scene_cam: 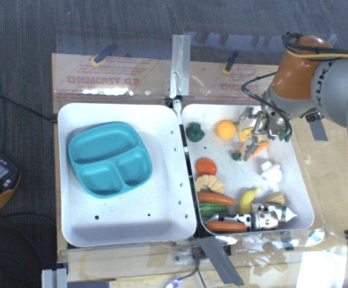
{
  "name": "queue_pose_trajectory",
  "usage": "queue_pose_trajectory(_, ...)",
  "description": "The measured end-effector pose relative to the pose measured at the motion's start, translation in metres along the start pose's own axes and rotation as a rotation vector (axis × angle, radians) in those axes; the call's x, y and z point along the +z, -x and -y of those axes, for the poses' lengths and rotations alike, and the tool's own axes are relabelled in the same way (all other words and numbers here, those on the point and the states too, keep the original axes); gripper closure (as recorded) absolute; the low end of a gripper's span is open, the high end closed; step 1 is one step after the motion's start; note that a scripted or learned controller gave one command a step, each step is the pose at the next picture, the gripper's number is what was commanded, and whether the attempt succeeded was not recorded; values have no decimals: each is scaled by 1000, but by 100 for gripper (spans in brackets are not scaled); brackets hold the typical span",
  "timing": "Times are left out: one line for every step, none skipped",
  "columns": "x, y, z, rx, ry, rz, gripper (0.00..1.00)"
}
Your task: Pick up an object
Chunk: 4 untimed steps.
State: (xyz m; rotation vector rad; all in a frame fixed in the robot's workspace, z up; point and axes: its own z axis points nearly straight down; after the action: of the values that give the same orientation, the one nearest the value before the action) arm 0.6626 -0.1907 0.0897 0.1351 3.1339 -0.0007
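Here, operator, your inventory:
Gripper (259, 138): low in the right bin (300, 179), upper part; you cannot tell its state.
Carrot (253, 150): just below the gripper, long axis slanted, green end toward lower left.
Orange ball (225, 129): just left of the gripper.
Left bin (78, 221): holds your teal tray (109, 158).
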Motion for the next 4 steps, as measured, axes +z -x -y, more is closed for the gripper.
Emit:
queue_pose_trajectory(-3,-4,-57,243,-10,-6,0)
queue_pose_trajectory(0,-4,35,-37,-4,7,0)
queue_pose_trajectory(0,-9,5,42,0,8,0)
queue_pose_trajectory(0,-29,1,52,0,10,0)
